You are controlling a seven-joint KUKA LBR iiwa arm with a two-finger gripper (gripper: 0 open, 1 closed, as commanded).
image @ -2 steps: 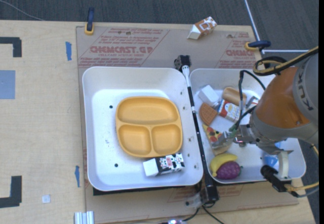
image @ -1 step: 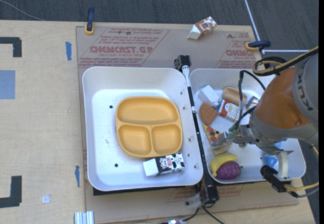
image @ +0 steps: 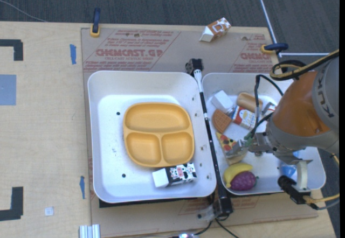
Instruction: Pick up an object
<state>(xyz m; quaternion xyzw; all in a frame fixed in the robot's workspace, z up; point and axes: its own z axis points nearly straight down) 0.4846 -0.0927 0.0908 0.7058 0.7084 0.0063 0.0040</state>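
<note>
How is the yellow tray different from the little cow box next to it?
The tray is orange-yellow all over; the cow box is white with black spots. The tray is much bigger. The tray has three compartments; the box is a closed carton lying on its side. Both sit in the left bin.

Brown board (image: 161, 51) w/ red print lies under both bins, on a pale bench (image: 43, 124). Small carton (image: 215, 29) sits at board's far edge, tilted. Clamps: orange/blue one (image: 96, 21) at far-left corner, blue/yellow one (image: 274, 47) far right. Blue tape bits (image: 73, 54) & black marks (image: 13, 49) on bench left. White cable (image: 264, 0) crosses dark carpet.
</note>
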